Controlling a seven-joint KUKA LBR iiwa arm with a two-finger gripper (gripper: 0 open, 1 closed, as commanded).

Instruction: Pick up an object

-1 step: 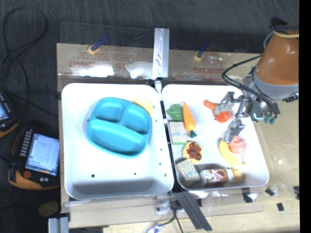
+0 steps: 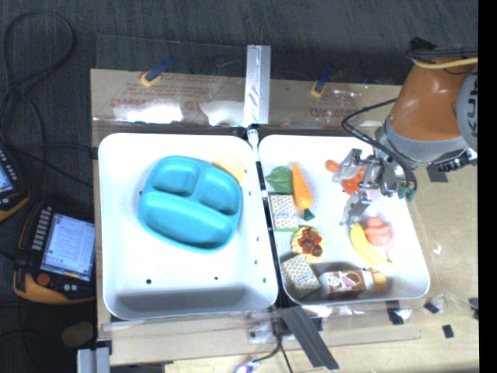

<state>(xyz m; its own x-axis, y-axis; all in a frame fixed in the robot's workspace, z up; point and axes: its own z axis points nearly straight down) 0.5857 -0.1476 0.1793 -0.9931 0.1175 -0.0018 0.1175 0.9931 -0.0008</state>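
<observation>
Seemingly the arm is at the approach step: the gripper (image 2: 359, 195) hangs low in the right bin (image 2: 419, 282), just above the toy banana (image 2: 365, 246), and whether its jaws are open I cannot tell. Next comes a straight descent onto one piece. A pink toy (image 2: 378, 229) touches the banana, crowding a grasp. Left of the banana lie the carrot (image 2: 300, 186) and tart (image 2: 307, 241); below it, the bottle (image 2: 349, 281).

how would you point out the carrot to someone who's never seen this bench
Look in the right bin of the two white ones, near the divider between them. The carrot lies lengthwise in the upper part, beside a green leaf-shaped toy. It is the one long, tapering orange piece with a green tip at its lower end.
</observation>
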